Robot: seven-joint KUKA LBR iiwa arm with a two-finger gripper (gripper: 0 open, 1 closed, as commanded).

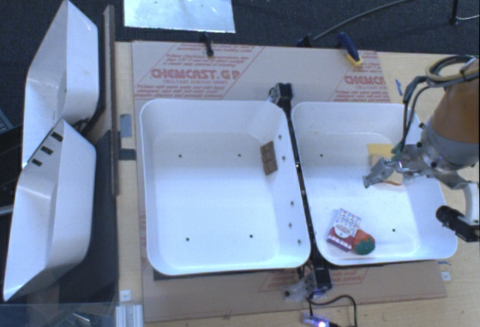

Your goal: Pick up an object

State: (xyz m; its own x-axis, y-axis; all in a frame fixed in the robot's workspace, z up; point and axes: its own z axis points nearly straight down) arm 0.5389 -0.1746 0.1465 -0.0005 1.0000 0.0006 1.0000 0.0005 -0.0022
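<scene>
My gripper (377, 174) hangs low in the right bin (427, 243), near its back right part, with the arm reaching in from the right. A flat yellow object (379, 148) lies just behind the gripper, and a small orange bit (391, 181) shows right under it. Toward the front of the same bin a red and white packet (343, 228) lies touching a red and green strawberry-like toy (364, 243). In the left bin (172, 190) a small brown block (268, 157) rests against the right wall.
The divider between the two bins (298, 175) runs front to back left of the gripper. Two spare white bins (52, 168) lean at the far left. A blue and yellow clamp (349, 48) sits on the bench's back edge.
</scene>
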